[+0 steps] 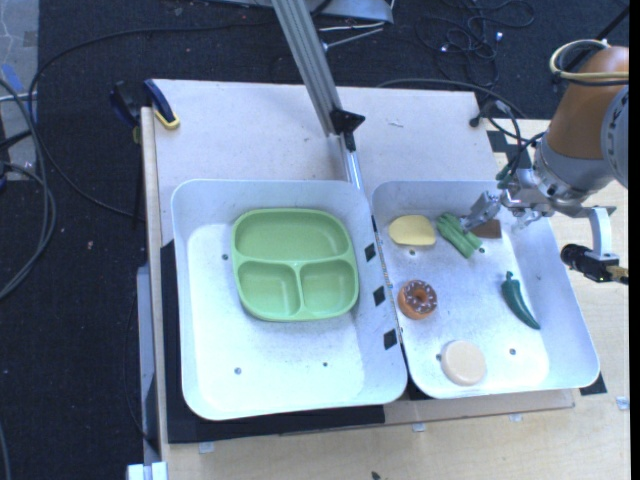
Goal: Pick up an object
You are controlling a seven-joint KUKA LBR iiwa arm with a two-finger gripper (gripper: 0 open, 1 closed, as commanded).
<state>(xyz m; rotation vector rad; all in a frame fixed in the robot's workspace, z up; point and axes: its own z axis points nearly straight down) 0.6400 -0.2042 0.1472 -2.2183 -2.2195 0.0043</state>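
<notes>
Toy food fills the right bin [560, 298]: a green pickle-like piece [458, 236] lies at upper centre right, just beside the gripper [487, 208]. Whether the claw is released or clenched I cannot tell. Nothing looks lifted, so the pick seems undone.

A pale bench top [260, 128] carries two shallow white bins side by side. The left bin [200, 368] and the right bin [560, 358] touch along their inner edges, where small black marks sit. A dark mat [175, 423] seems to lie under the left bin, though the edge is hard to read. A yellow-and-blue clamp [160, 106] grips the bench's far left corner.
</notes>
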